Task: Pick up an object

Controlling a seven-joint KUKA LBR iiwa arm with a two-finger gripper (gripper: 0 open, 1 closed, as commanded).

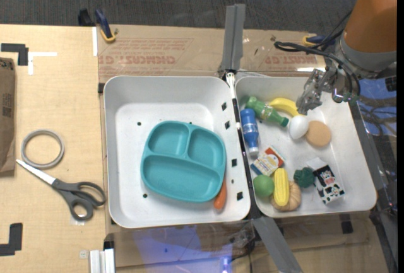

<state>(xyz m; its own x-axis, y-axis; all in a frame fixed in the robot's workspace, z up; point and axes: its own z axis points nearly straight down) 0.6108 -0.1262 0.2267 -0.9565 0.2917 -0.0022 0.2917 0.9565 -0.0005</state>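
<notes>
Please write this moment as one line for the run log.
phase: approach | gripper: above right bin, back area, nothing held | nearest: white egg, banana | left bin: teal tray, carrot

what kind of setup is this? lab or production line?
Likely a robot-grasping research lab: two white bins taped to a cardboard-covered bench, toy food such as a plastic banana and corn, plus scissors and a tape roll left beside.

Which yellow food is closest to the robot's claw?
The banana, up at the far end of the right bin, beside the gripper. The other yellow one, the corn cob, lies down at the near end.
</notes>
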